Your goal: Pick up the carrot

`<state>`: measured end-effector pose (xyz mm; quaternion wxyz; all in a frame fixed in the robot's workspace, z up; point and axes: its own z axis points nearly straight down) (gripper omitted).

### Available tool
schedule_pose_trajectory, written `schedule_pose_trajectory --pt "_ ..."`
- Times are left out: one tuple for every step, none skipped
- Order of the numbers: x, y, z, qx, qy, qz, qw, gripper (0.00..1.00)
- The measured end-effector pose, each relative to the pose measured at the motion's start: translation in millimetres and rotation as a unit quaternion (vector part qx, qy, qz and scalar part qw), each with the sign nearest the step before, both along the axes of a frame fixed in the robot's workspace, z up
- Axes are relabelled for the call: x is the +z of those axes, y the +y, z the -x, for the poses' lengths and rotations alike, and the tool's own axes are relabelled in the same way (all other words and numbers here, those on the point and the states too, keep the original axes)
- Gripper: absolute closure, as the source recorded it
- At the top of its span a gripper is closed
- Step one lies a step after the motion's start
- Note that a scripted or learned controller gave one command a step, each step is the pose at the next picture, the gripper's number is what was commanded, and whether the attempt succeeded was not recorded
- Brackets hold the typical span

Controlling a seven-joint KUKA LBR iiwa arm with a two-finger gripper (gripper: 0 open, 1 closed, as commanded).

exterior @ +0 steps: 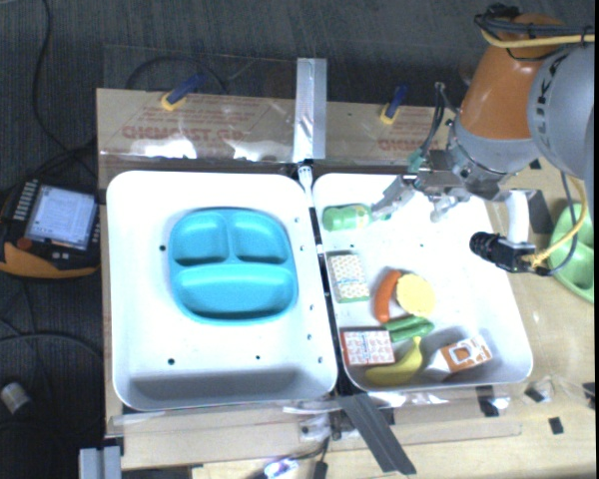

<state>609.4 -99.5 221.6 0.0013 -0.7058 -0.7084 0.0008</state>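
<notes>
Arm bent over right bin — carrot apart.

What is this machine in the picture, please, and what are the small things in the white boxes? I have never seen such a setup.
One camera looks down at a slant on a bench with two shallow white bins. The grey and orange shape at the right is a robot arm; its gripper has two fingers, spread open with nothing between them, over the back of the right bin. In that bin lie toy foods: a green piece near the gripper, an orange carrot beside a yellow round piece, a yellow banana and small printed boxes. The left bin holds a blue divided tray. The arm is meant to pick up the carrot.
</notes>
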Motion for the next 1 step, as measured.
schedule_pose_trajectory --pt "-119.4 -8.5 57.7 -0.003 -0.01 0.0013 0.9999 0.0"
